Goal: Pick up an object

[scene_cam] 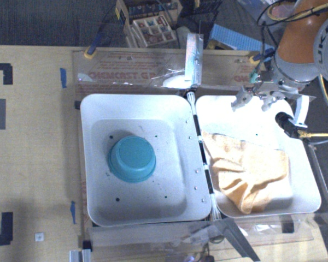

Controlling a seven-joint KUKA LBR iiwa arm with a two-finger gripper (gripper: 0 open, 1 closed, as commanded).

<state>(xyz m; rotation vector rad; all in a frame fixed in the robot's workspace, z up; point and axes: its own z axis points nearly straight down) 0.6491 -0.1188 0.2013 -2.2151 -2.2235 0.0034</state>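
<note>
We see two white bins side by side on the table (33,146), and they hold one thing each: the left bin (93,113) has a single teal bowl (132,158) standing upside down near its middle, and the right bin (311,195) has a single crumpled tan cloth (249,171) lying across its near half, its left edge touching the wall that divides the bins. That makes two candidates for the task, well apart from each other, so either could be lifted without disturbing the other. The arm comes in from the right, and our hand (255,98) hangs over the far part of the right bin, above bare white floor and clear of the cloth, which lies nearer the camera. Nothing is between its metal parts, so we hold nothing; whether it is released or clenched we cannot tell from this slanted view, because the parts overlap against the bright bin. We judge that the pick has not yet begun: the hand sits high and to one side, a sensible place from which to come down on either item. The cloth is the closer of the two and its raised folds offer something to pinch, though soft fabric may slip or come up only partly. The bowl, turned over, shows a smooth rounded base and a wider rim, so we would expect it to be harder to grip from above.
</note>
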